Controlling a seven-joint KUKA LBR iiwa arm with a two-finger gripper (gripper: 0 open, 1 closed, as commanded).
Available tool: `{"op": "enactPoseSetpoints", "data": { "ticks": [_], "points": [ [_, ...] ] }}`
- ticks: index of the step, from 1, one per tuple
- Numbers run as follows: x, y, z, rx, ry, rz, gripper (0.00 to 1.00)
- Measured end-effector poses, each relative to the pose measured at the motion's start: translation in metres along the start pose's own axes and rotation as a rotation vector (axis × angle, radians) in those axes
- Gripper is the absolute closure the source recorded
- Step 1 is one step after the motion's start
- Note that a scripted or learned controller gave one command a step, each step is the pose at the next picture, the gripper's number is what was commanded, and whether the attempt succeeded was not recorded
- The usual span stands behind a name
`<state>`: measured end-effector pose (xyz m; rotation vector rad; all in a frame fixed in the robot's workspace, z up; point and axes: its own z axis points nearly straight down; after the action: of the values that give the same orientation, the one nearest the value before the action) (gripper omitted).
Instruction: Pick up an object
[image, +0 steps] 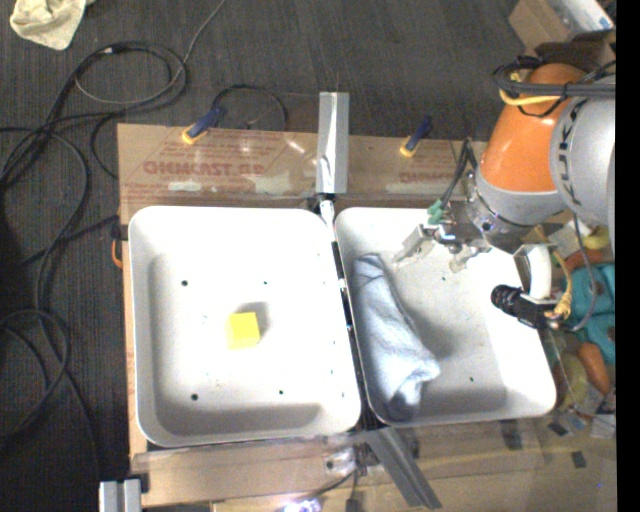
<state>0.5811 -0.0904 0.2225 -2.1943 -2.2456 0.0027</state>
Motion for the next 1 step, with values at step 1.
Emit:
{"op": "enactPoseSetpoints", "data": {
  "ticks": [1],
  "points": [
    [-0.0585, -0.0404, 0.0414, 0.000, -0.003, 0.043, 0.00]
  ]
}}
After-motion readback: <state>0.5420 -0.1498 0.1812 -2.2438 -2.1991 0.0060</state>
